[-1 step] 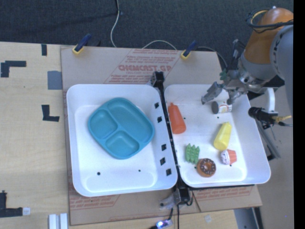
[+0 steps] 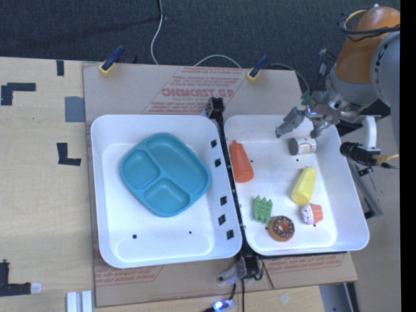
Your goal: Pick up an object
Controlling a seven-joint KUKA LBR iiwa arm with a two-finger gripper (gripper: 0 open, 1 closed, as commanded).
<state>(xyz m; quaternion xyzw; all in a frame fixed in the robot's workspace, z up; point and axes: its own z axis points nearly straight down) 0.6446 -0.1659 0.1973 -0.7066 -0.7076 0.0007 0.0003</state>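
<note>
The gripper (image 2: 303, 125) is seen above the far part of the right bin (image 2: 354, 236), with its jaws spread and nothing pinched between them. A small grey-and-white cylinder (image 2: 302, 146) lies just below the fingertips, apparently on the bin floor; this is judged the likeliest target, though no object has yet been secured.

All places are given from the cylinder. The yellow bottle (image 2: 303, 185) lies near it, toward the front of the bin. A small red-and-white piece (image 2: 312, 214) and a doughnut (image 2: 281, 228) are found farther on in the same direction, with a green block (image 2: 262, 208) beside the doughnut. The orange bottle (image 2: 241, 162) lies to the left, near the divider. Well beyond that, the teal tray (image 2: 165, 173) rests in the left bin (image 2: 104, 239).

Several failures are judged possible. The cylinder lies on its side and could be rolled away if one finger meets it first. If the jaws are closed too high, only air would be caught. The bin's far wall is close, so a descent slightly off line could bring a finger onto the rim. A grip across the rounded end might let the piece squirt out during lifting.
</note>
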